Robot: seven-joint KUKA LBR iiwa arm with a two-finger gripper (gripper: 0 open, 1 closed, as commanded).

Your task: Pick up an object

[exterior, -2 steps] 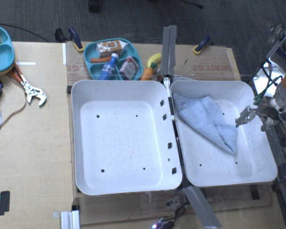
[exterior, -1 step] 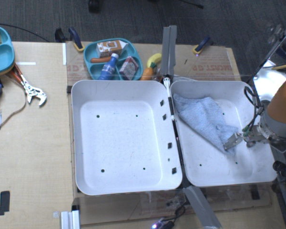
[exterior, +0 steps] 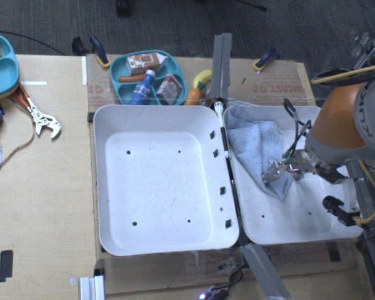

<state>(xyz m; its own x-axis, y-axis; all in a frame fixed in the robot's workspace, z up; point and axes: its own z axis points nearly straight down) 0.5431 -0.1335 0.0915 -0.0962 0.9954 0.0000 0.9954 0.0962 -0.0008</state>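
Observation:
A light blue cloth [exterior: 256, 145] lies crumpled in the left half of the right bin [exterior: 300, 227], its lower corner reaching toward the bin's middle. My gripper [exterior: 277, 171] is down inside that bin, right at the cloth's lower right corner and touching or just over its edge. The grey arm with its orange band [exterior: 339, 119] comes in from the right above the bin's right side. The wrist hides part of the bin floor behind the gripper.
The left bin [exterior: 112, 167] sits beside the right one, with a raised divider [exterior: 224, 167] between them. Behind the bins stand a teal tray [exterior: 120, 86] of small items and a banana [exterior: 202, 80]. A wrench [exterior: 44, 122] lies far left.

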